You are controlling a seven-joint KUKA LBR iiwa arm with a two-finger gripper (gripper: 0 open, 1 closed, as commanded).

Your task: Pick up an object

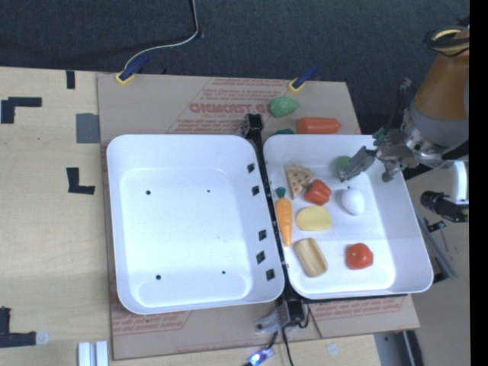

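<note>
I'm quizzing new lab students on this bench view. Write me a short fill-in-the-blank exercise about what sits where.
1. The carrot lies in the ____ bin.
2. The white egg lies beside a ____ pepper.
3. The orange sausage lies ____ the bins.
4. The gripper hangs over the ____ bin.

Missing words: right; red; outside; right

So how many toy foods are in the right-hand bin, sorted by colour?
Red: 2, a red pepper-like toy and a red tomato toy
Orange: 1, a carrot
Yellow: 1, a lemon-like lump
Tan: 2, a bread roll and a cracker wedge
White: 1, an egg
Green: 1
Total: 8
</note>
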